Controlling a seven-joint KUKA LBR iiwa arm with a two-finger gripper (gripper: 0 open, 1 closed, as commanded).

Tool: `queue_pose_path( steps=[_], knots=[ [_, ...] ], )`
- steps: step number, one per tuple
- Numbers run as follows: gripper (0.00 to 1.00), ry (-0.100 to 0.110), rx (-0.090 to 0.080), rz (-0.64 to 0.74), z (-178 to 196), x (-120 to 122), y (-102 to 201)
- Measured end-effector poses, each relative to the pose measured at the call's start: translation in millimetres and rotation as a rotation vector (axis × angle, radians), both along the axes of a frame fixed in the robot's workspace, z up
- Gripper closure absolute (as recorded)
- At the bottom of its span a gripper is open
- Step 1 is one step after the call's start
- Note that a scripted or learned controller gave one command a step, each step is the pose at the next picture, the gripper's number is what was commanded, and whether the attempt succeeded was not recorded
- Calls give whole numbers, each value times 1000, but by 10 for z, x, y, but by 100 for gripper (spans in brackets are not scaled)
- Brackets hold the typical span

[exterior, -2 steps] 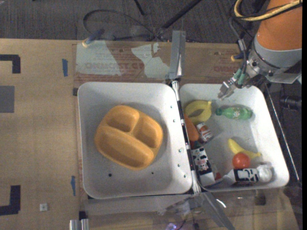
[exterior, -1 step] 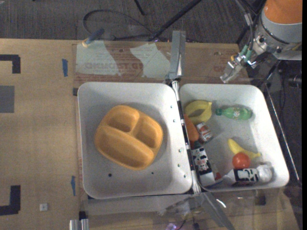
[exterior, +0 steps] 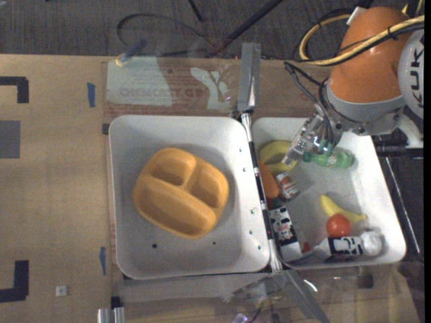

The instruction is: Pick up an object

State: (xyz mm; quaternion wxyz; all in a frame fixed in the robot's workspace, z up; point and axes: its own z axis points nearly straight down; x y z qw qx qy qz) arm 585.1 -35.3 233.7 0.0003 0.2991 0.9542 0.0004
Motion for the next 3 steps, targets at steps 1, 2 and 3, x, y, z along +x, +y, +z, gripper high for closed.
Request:
queue_pose_path(
  steps=[1, 2, 3],
  knots=[
    [100, -2, 0, 20, -182, 180, 418],
    [100, 2, 0, 128, -267, 12, 357],
    [100, 1, 0, 330, -249, -15, 402]
  ],
)
